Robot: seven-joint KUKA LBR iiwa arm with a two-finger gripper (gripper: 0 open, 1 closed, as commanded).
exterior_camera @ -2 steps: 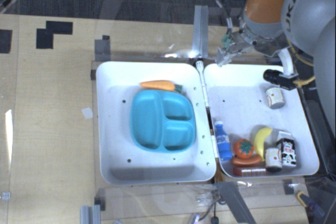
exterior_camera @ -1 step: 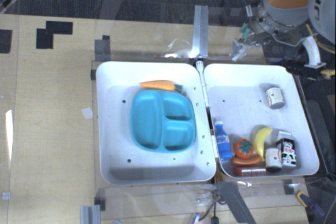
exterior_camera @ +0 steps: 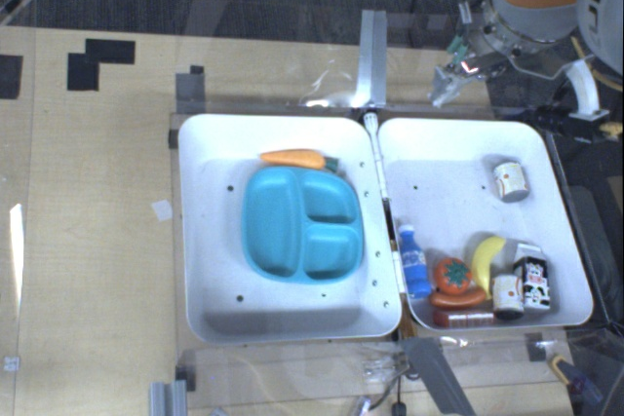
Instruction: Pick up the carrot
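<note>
Long orange carrot (exterior_camera: 292,159) is sitting next to a bright blue divided plastic plate (exterior_camera: 300,223), both popping against the shallow white bin (exterior_camera: 210,239). Over in the other white bin (exterior_camera: 439,161) a yellow banana (exterior_camera: 487,257) is showing up beside a black-and-white cow-pattern carton (exterior_camera: 532,283) and a blue bottle (exterior_camera: 413,264).

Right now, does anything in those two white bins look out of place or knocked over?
Mildly. The carrot lies off the blue divided plate, wedged by its far rim in the left bin. In the right bin, a small can lies tipped on its side, alone. Nothing looks spilled or broken.
</note>
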